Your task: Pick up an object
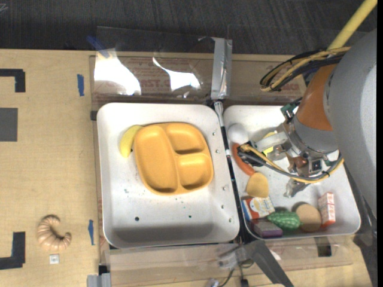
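Camera view, from above: arm [335, 100] reaching into right bin [350, 220], pincer [294, 187] low over clutter; whether its grip is apart or together cannot be told. Near it lie a yellow lump [258, 185], green toy [283, 220] and carton [327, 209]. Left bin [114, 178] holds an orange tray [172, 157].

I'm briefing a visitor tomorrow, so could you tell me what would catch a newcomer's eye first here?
The big orange divided tray sitting in the left bin, partly covering a yellow banana. Next, the grey arm's gripper reaching over the cluttered right bin. Oddly, a croissant lies alone on the bench.
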